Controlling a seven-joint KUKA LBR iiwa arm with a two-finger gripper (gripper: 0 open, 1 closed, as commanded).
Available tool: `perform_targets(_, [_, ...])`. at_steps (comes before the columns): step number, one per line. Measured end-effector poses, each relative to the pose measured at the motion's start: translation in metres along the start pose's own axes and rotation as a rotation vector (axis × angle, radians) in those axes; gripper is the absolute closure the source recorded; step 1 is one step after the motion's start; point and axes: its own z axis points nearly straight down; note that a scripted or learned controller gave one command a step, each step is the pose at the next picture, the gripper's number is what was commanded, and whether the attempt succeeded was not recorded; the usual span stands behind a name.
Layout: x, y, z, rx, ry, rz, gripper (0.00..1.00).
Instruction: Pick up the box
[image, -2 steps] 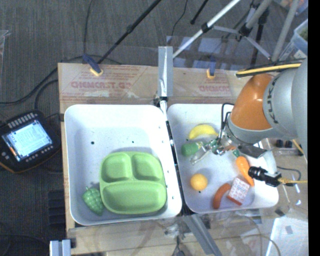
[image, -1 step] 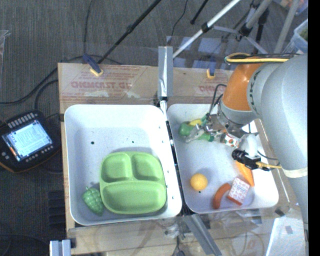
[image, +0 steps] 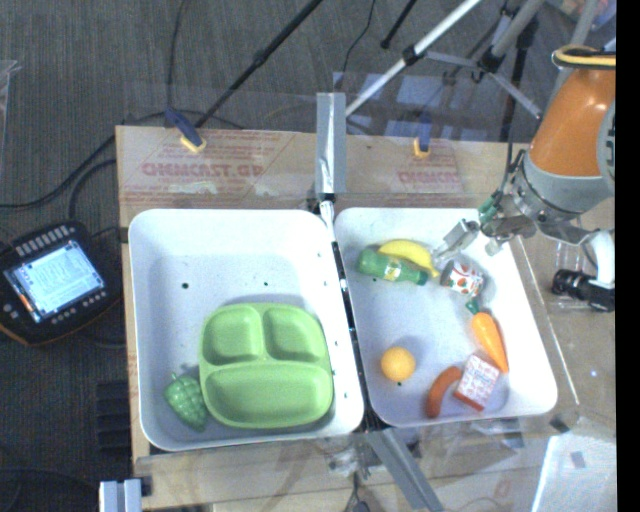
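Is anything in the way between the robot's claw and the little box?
Partly. The gripper hangs at the right bin's far side; the box lies near the front, with the can and carrot between them.

In the right bin (image: 520, 300), the box (image: 477, 383) lies at the near right corner, close to the rim. A sausage (image: 441, 391) touches its left side and a carrot (image: 489, 340) lies just behind it. Open floor remains left of the orange ball (image: 398, 364) and in the middle. In the left bin (image: 160, 300), the green tray (image: 266, 365) fills the near half; the far half is free.
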Motion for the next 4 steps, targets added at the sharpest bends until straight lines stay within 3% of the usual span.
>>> perform_targets(1, [-0.006, -0.083, 0.016, 0.002, 0.002, -0.058, 0.0])
perform_targets(2, [-0.009, -0.114, 0.074, 0.002, 0.004, -0.071, 0.0])
perform_targets(3, [0.017, -0.033, 0.138, 0.001, 0.004, -0.101, 0.0])
perform_targets(4, [-0.017, -0.108, 0.113, 0.002, 0.003, -0.143, 0.0])
